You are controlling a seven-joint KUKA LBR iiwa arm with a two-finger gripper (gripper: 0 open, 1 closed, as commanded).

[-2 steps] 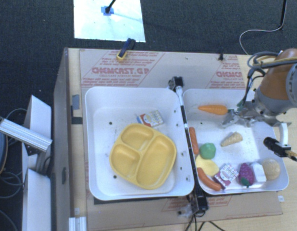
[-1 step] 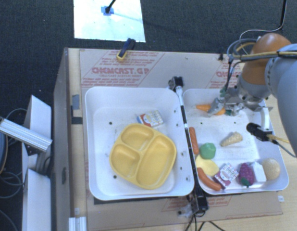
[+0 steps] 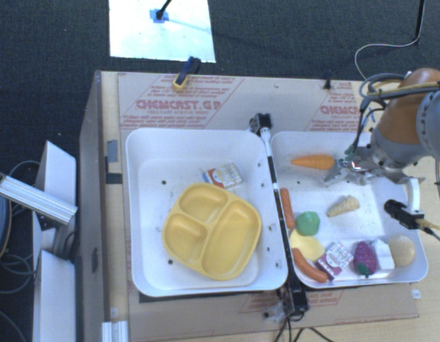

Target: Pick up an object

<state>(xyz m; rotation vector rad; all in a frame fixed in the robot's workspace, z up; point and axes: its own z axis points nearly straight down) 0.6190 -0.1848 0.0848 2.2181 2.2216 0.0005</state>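
The pincer [image 3: 342, 171] hovers low in the right bin [image 3: 405, 276], apparently in the approach step; whether it is released or clenched cannot be told. The carrot [image 3: 314, 162] lies just beside it, toward the divider. Next, it likely needs to centre over the carrot and close.

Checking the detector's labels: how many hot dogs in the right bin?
2. One hot dog lies along the divider beside the green pepper; another hot dog lies at the front edge below the yellow item.
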